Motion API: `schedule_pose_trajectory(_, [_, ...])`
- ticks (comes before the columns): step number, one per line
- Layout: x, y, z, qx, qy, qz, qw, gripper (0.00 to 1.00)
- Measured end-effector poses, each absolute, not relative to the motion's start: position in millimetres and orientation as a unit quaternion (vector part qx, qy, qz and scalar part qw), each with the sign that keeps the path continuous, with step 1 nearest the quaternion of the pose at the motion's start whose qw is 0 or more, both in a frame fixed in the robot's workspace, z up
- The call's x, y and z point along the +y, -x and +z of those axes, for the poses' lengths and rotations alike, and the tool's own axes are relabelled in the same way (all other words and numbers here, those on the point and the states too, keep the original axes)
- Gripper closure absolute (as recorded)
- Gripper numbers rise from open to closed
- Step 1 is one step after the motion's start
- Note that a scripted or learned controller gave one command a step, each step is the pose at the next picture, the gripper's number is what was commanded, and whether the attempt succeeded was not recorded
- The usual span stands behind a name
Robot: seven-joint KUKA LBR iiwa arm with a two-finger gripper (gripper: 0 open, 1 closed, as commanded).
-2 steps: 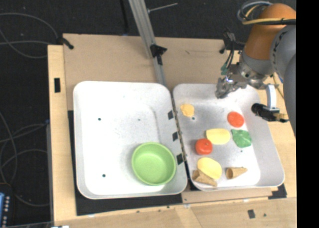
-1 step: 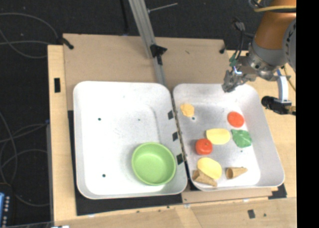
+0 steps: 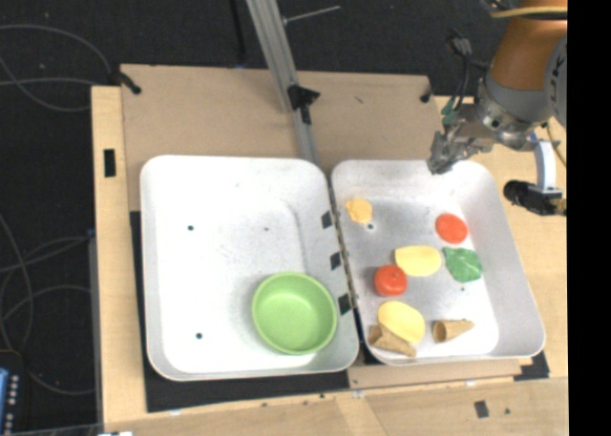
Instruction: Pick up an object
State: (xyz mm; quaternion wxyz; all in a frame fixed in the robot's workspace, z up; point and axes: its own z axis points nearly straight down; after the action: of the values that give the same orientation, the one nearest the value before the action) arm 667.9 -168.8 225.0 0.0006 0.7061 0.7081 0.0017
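We see the arm (image 3: 523,52) reaching in from the right, with its tool (image 3: 441,159) hanging over the far edge of the right bin (image 3: 511,262). We cannot tell how the tool is set, since it shows as a dark blur there; nothing is seen gripped in it.

The things to pick lie in the right bin, all apart from the tool. A small yellow piece (image 3: 359,210) sits near the bin's left wall. An orange-red round piece (image 3: 452,228) lies toward the right side, with a green leafy piece (image 3: 463,264) just beside and below it. A pale yellow piece (image 3: 417,259) touches the green one on its left, and a red round piece (image 3: 389,280) lies against the yellow one's lower left. Nearer the front edge we find another yellow piece (image 3: 402,321), a tan wedge (image 3: 391,342) under it, and a cone-shaped piece (image 3: 452,330) to its right.

The left bin (image 3: 205,224) on the desk (image 3: 205,114) holds a green bowl (image 3: 294,313) near its front right corner.
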Motion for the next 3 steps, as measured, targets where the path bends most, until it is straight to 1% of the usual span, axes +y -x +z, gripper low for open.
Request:
schedule_pose_trajectory(1, [-116.9,-660.3,238.5,0.710,-0.705,0.0015,0.000,1.00])
schedule_pose_trajectory(2, [-60.6,-644.5,248.3,0.710,-0.704,0.0014,-0.001,1.00])
schedule_pose_trajectory(3, [-12.7,-632.2,237.3,0.709,-0.705,-0.0002,-0.001,1.00])
